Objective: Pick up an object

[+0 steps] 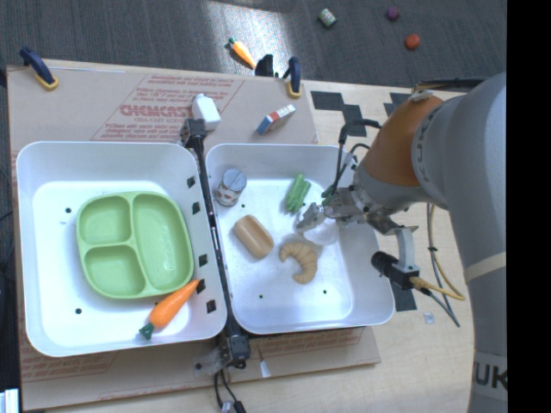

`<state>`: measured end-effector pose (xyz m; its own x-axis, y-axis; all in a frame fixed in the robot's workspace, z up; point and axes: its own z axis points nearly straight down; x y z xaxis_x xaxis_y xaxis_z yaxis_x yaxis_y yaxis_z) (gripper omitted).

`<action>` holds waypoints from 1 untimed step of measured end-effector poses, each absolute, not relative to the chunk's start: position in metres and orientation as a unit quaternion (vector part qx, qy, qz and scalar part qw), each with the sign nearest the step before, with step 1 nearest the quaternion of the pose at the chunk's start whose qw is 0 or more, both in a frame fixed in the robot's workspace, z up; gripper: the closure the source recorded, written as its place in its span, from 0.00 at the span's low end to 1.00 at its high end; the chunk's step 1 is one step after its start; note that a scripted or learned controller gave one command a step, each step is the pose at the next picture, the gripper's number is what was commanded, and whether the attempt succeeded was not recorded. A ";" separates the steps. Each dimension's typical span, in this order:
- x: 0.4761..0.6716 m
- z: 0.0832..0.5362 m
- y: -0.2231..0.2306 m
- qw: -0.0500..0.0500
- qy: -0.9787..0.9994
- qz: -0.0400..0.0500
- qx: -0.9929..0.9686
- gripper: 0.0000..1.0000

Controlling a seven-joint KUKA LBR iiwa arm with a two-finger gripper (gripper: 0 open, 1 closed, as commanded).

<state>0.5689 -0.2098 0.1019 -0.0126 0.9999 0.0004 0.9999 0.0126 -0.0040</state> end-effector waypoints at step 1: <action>0.546 0.212 -0.158 0.000 -0.709 0.000 -0.705 1.00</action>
